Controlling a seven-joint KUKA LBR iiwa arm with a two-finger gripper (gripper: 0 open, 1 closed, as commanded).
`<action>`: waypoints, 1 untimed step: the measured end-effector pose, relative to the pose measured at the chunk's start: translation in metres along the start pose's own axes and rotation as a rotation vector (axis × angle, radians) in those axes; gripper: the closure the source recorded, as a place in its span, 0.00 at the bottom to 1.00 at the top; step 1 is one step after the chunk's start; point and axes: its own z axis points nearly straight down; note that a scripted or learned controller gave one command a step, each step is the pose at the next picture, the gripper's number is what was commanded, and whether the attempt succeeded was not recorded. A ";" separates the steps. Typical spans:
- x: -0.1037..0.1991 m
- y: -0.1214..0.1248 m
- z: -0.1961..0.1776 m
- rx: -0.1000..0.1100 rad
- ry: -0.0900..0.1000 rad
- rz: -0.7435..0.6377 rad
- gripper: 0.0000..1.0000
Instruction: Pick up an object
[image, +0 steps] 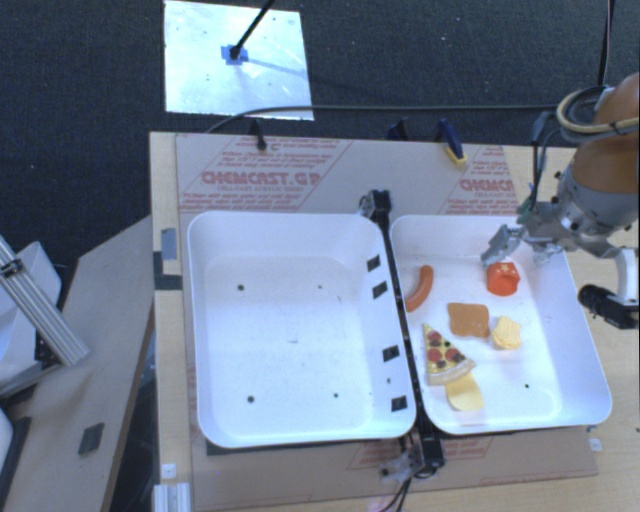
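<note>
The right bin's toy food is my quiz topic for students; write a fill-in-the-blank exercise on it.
1. The pizza slice lies in the ____ bin.
2. The gripper hovers just above the ____ tomato.
3. The sausage lies nearest the bin's ____ wall.
4. The brown toast lies directly ____ of the yellow chip.

Missing words: right; red; left; left

Even, diffuse overhead light; the white bins (300, 330) look bright, nearly washed out, with soft faint shadows. Far left and up from the claw (520, 243), a metal sheet (237, 60) glares. The picture is grainy and slightly soft throughout.
</note>
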 end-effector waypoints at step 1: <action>0.034 -0.075 0.127 0.003 0.002 0.004 0.00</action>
